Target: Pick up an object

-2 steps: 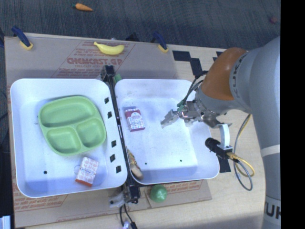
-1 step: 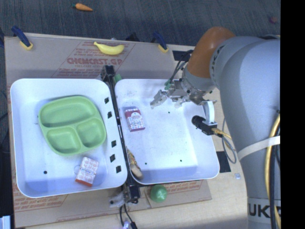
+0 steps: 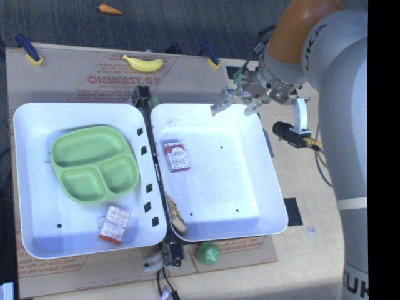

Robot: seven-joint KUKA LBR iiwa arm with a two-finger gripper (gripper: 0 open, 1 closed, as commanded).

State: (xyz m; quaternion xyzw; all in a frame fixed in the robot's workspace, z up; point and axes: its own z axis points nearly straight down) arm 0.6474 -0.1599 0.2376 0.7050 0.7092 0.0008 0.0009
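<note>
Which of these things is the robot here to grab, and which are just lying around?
Likely to grab, in the bins: red carton, small box, green tray, with the claw.

Just lying outside: banana, green ball, carrot.

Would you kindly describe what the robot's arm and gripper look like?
The arm is bulky, rounded and light grey, with an orange band above the wrist and dark lettering near its base. The gripper is a small metallic assembly with thin silver fingers; black cables run beside it.
</note>
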